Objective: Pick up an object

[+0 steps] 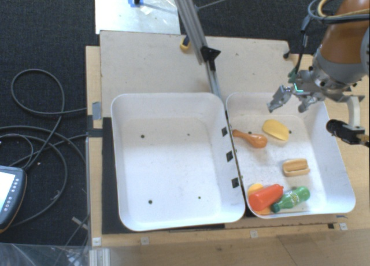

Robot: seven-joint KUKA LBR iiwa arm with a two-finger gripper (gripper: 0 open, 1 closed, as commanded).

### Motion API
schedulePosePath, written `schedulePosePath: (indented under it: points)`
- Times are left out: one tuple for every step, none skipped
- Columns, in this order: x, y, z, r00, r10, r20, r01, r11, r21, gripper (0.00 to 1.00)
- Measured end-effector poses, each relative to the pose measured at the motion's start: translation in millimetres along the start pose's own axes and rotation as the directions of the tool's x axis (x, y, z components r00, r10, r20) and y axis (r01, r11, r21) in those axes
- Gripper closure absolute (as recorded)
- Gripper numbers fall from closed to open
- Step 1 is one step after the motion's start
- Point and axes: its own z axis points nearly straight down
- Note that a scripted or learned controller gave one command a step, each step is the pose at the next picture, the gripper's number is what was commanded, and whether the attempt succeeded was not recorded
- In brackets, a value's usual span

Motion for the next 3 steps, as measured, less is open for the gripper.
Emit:
schedulePosePath:
  points:
    - [0.0,0.7,-2.4,1.0,0.0,0.001,0.0,1.0,-0.004,0.0]
    - [-5.7,-6.0,55.6,1.0,0.006,0.0,-0.006,1.0,0.001,0.0]
    - [-8.0,-2.2,117.3,1.0,0.005,0.0,-0.005,1.0,0.001,0.0]
